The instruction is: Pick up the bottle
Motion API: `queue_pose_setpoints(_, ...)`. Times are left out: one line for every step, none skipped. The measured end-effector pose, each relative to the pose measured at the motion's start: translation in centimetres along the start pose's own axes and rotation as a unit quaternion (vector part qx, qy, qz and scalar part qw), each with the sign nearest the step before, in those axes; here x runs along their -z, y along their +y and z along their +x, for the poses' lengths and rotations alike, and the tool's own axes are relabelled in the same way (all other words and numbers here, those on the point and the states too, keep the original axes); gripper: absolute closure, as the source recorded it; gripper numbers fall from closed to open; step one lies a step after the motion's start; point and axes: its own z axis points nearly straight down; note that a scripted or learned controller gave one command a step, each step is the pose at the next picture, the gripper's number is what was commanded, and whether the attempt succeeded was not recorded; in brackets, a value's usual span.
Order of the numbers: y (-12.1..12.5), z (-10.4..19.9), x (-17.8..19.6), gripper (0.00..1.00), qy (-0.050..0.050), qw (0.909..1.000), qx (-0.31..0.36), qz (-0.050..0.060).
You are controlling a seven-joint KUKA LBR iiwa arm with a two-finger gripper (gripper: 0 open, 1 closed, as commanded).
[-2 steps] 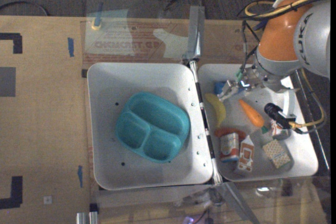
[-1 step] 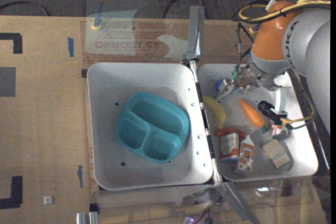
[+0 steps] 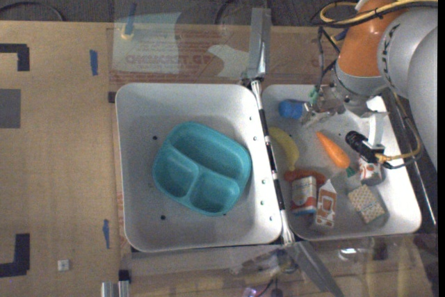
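Bottle [image 3: 292, 108], apparently the blue piece, far-left corner of right bin [image 3: 402, 220], near banana [image 3: 284, 146]. Gripper [image 3: 318, 114] just beside it; grip state cannot be told. Risk: an off-centre descent shoves the bottle against the wall or snags carrot [image 3: 334, 150].

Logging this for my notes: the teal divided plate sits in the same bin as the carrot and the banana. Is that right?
Not quite. The camera view shows the teal divided plate in the left-hand bin, while the carrot and the banana lie together in the other bin, on that view's right.
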Motion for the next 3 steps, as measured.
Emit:
queue_pose_setpoints(-0.3, 2.0, 13.0, 1.00, -0.001, 0.9976, 0.068, -0.010)
queue_pose_setpoints(-0.5, -4.0, 22.4, 1.00, -0.002, 0.9948, 0.102, -0.010)
queue_pose_setpoints(-1.3, -3.9, 18.2, 1.00, 0.000, 0.9996, 0.028, -0.008)
